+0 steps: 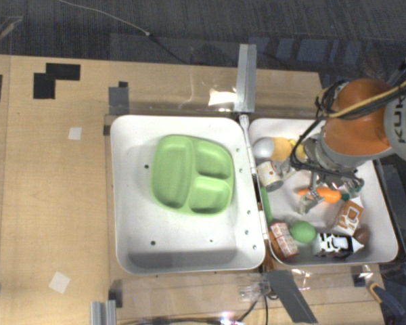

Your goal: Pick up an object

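Two shallow white bins were seen side by side on the bench. In the left bin (132,249) a green sectioned plate (191,174) was laid a little above the middle, with three compartments visible. The right bin (387,239) was filled with several small things: a silvery rounded object (264,147) and a yellow item (282,147) near the upper left, a small white container (270,175) just below them, an orange piece (324,196) near the middle, a green ball (302,233) toward the lower edge, a reddish-brown block (283,239) just beside the ball, a black-and-white packet (335,244) at the lower right, and a brown-and-white carton (350,218) just above that packet. The arm, with its orange band (355,117), was reached in over the right bin. The gripper (328,187) was positioned directly above the orange piece, close to it. Whether the tool was spread or pressed together could not be told, and nothing was clearly seen to be held.
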`<state>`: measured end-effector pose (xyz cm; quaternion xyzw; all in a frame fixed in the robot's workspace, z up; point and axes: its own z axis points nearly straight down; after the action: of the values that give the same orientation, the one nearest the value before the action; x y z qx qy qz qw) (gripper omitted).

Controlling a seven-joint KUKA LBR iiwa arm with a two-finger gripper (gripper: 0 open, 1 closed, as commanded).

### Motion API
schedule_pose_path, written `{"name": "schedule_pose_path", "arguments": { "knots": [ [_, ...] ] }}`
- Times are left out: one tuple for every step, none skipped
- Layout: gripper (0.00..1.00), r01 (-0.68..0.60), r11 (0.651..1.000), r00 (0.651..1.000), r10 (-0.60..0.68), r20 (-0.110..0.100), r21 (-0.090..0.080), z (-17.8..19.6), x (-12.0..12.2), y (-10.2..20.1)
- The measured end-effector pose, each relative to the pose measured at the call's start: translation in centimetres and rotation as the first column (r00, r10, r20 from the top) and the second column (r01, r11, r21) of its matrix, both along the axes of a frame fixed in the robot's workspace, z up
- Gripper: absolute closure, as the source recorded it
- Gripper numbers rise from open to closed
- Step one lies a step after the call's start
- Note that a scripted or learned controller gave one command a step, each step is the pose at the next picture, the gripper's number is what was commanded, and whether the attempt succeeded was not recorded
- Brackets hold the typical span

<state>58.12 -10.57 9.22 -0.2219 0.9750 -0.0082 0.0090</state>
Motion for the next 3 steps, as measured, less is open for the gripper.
{"name": "schedule_pose_path", "arguments": {
  "knots": [
    [1.0, -0.008, 1.0, 1.0, 0.008, 0.018, 0.005, 1.5, 0.6, 0.5],
    [1.0, -0.287, 0.958, 0.958, 0.287, -0.007, 0.005, 14.3, 2.5, -6.5],
    [1.0, -0.683, 0.73, 0.73, 0.683, -0.013, 0.005, 15.3, 5.3, -10.0]
  ]
}}
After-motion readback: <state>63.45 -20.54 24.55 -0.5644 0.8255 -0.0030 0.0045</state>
